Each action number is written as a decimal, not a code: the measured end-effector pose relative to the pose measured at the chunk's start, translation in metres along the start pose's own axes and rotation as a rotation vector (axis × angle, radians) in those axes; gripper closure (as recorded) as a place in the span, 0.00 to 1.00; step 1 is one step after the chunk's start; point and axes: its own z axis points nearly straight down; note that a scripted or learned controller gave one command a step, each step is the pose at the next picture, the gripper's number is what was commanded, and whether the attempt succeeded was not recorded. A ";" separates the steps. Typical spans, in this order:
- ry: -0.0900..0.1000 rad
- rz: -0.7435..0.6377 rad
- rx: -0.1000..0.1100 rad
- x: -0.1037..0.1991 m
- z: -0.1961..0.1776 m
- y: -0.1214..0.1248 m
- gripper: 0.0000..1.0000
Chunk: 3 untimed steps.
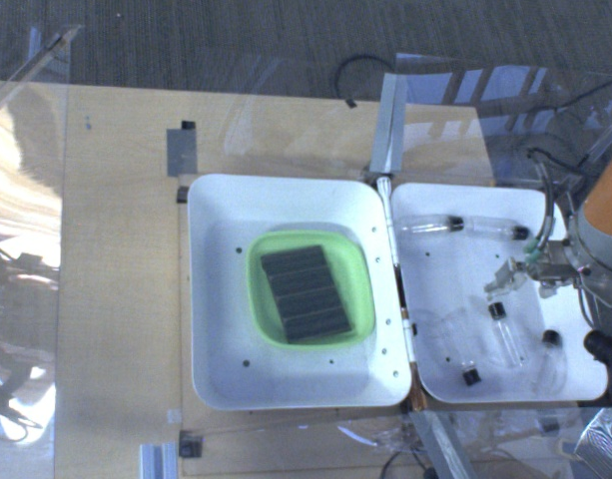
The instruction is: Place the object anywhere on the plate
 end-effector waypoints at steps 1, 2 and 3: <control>-0.002 -0.086 -0.004 -0.048 -0.052 -0.005 0.00; -0.005 -0.153 -0.007 -0.048 -0.180 -0.004 0.00; -0.010 -0.160 -0.017 -0.047 -0.192 -0.001 1.00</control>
